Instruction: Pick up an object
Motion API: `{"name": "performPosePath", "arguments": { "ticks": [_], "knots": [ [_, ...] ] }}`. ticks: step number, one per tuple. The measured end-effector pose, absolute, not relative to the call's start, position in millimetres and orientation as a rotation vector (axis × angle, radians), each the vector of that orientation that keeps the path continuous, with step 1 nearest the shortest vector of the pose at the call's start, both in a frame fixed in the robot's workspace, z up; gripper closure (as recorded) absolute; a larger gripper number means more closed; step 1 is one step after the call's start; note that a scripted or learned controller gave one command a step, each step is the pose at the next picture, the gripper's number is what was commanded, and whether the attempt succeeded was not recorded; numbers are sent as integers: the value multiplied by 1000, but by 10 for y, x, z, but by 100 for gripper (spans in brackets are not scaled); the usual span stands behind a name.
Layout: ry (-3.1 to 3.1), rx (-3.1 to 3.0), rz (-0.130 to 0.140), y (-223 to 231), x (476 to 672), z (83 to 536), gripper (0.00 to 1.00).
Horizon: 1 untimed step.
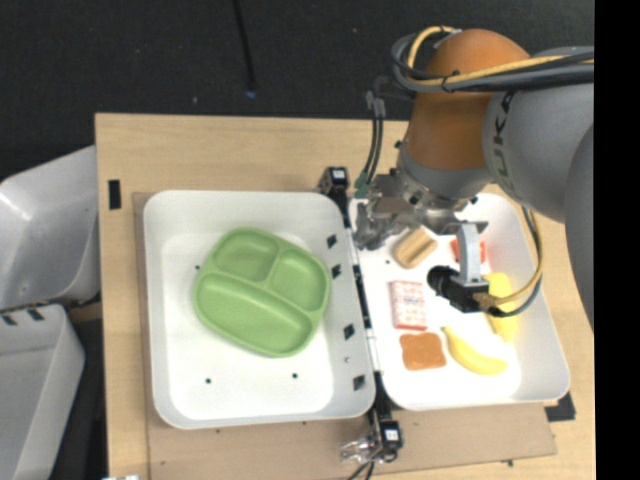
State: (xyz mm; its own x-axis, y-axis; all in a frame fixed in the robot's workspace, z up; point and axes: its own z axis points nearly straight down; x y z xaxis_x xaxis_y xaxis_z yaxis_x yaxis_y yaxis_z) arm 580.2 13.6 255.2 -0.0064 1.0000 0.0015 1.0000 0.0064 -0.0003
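Tool (400,223) hung low over the right bin's (535,373) far corner, beside a tan block (413,247); its grip could not be told. Nearer lay a patterned card (408,303), toast (423,351) and banana (474,353), loose for picking, while a green divided plate (263,290) filled the left bin (180,388).

A light wooden bench top (240,153) is seen across the middle of the frame, pretty evenly lit. Behind it, the whole upper part is taken up by dark, speckled floor (180,38), crossed by a thin dark cable (242,33). White boxy shapes (45,228) are parked at the left edge.
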Motion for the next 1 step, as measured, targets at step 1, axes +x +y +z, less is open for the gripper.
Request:
{"name": "performPosePath", "arguments": {
  "ticks": [1],
  "knots": [
    [-2228, -2212, -1, 594, 5569, 2596, 100]
  ]
}}
